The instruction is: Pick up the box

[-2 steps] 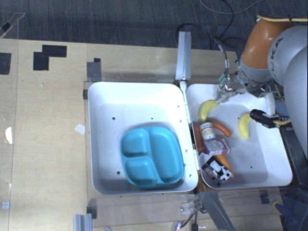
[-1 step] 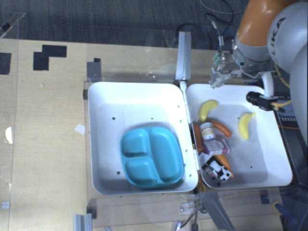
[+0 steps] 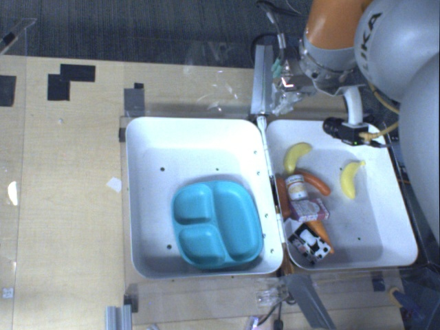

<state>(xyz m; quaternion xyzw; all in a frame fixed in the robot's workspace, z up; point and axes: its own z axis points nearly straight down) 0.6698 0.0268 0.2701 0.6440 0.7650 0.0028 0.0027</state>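
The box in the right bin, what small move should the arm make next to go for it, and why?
Probably bring the pincer toward the camera and down over the box. The pincer sits above the right bin's far rim, while the box lies near the divider, crowded by a sausage and a carrot.

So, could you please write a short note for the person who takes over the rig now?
Hand: raised above the far edge of the bins, between them; nothing seen in it.
Box: lies in the right bin, near its left wall, among two bananas, a small jar and other items.
Left bin: holds a blue divided tray.
Done: nothing yet.
Left: reach down, grasp the box, lift it.
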